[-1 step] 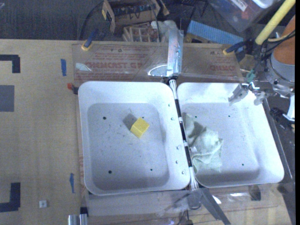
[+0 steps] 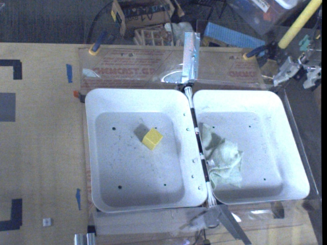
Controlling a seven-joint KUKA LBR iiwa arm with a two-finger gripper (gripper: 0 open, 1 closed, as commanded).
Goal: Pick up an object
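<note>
A small yellow block (image 2: pixel 152 139) lies in the left bin (image 2: pixel 102 111), a little above the middle of its floor, with a grey patch (image 2: pixel 141 131) touching its upper left side. A crumpled pale green-white cloth (image 2: pixel 223 158) lies in the right bin (image 2: pixel 271 111), against its left wall and reaching toward the front. Both things rest loose on the bin floors with nothing touching them.
The two bins meet along a central seam (image 2: pixel 196 147). A metal upright (image 2: pixel 190 60) stands behind that seam on the wooden bench. Cardboard, a blue pad (image 2: pixel 232 35) and a yellow tube (image 2: pixel 302 17) clutter the area behind the bench.
</note>
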